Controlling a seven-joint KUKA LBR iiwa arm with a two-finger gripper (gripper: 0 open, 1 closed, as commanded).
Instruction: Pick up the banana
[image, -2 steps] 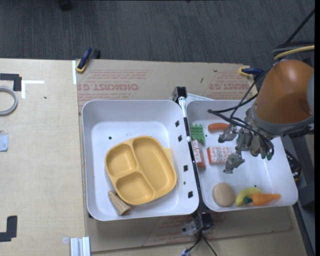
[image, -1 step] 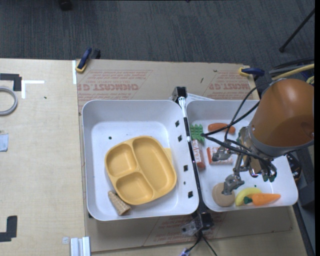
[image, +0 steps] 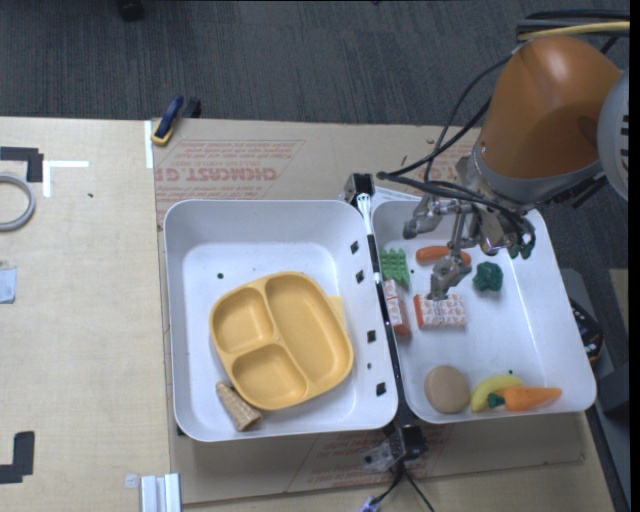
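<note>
Tool (image: 447, 272) hangs over the upper middle of the right bin (image: 555, 300), below the arm's orange band (image: 550, 100) at the upper right of the frame; from my seat I cannot tell how it is set, open or closed, because cables and wrist hardware clutter that spot. Just under its tip I see a small red-and-white packet (image: 442, 312), and I cannot tell whether they touch. Around it in the same bin lie a green ridged block (image: 394, 266) to the left, a small orange carrot-like piece (image: 432, 254) just above, a dark green broccoli floret (image: 488, 278) to the right, and a reddish box (image: 396, 308) standing against the left wall. The banana (image: 488, 389) sits well apart from the tool, near the bin's lower right, touching an orange carrot (image: 530, 398) on its right, with a tan rounded lump (image: 447, 388) just beside it on the left. In the left bin (image: 200, 240) I see a yellow divided plate (image: 281, 340) with three compartments, and a brown cone-like piece (image: 238, 407) at its lower left edge. Both bins rest on a cardboard sheet (image: 230, 165) on the bench (image: 80, 330).
</note>
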